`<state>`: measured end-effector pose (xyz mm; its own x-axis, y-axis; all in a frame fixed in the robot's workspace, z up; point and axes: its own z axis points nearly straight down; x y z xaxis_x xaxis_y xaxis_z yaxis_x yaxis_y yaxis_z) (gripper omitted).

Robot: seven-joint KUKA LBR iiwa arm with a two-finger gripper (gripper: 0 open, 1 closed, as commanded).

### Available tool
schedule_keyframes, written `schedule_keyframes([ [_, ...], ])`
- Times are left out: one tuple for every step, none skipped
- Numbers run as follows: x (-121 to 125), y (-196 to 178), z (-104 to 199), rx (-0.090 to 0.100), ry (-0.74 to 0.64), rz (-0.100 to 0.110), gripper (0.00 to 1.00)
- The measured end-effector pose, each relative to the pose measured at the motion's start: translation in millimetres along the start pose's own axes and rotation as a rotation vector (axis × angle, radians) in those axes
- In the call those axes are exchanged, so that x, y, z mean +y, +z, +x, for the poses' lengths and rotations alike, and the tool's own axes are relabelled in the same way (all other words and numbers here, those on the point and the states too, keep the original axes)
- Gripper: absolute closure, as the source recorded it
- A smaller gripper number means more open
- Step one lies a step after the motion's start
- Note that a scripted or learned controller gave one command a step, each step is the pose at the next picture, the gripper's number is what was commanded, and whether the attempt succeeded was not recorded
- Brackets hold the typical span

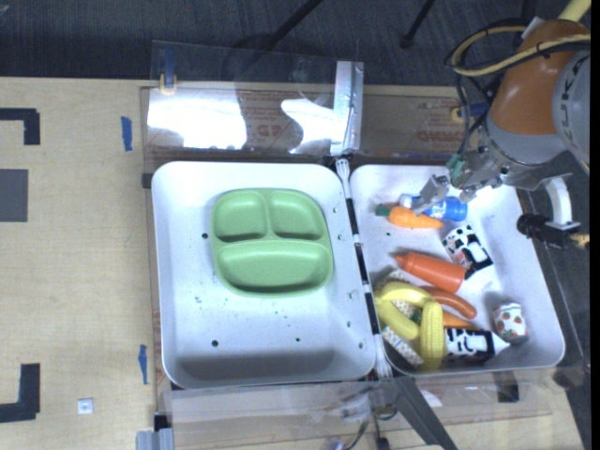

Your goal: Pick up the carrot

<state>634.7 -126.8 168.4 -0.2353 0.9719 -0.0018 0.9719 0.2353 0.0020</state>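
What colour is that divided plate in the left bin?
Light green plate, plain, seen clearly in the camera view.

Landmark: green tray (272,240), middle of left bin (178,279)
Around tray: bare white floor on all sides
Right of tray: right bin (544,289), toys crowded from centre to near edge
Right bin far corner: gripper (450,187) over small carrot (415,218)
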Motion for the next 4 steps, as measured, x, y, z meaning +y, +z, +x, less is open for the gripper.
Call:
schedule_keyframes([
  [-10,-17,73,0.003,-0.295,0.002,0.00],
  [4,-34,20,-0.003,-0.594,-0.005,0.00],
  [10,-17,86,0.002,-0.651,0.000,0.00],
  [-33,-17,105,0.003,-0.506,0.001,0.00],
])
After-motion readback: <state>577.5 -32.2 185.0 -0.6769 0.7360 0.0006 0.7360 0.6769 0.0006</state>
